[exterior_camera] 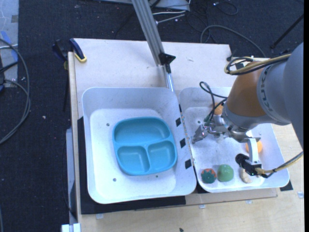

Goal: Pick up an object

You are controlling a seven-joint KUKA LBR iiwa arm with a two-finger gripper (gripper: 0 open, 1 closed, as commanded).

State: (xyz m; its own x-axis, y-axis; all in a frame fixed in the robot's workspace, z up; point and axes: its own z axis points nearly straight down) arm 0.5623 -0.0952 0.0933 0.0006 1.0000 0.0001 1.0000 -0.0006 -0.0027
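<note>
1. The bench (125, 62) is a pale board, and it carries two shallow white bins side by side.
2. The arm (275, 88) comes in from the right, grey with an orange band (244, 93) above the wrist, and it covers much of the right bin.
3. The left bin (96, 129) is the bigger white shape, and it holds a blue tray.
4. The blue tray (144, 145) has three compartments and lies flat near the middle of the left bin.
5. The right bin (193, 105) holds several small objects along its near edge.
6. The gripper (199, 135) hangs low over the left part of the right bin floor, pointing toward the wall between the bins. I cannot tell if the jaws are spread or pressed together, and I see nothing between them.
7. A green ball (225, 172) sits at the near edge of the right bin, well apart from the gripper.
8. A smaller green and red object (208, 175) lies just beside it on the left.
9. A pale object (246, 177) lies to the right of the ball.
</note>
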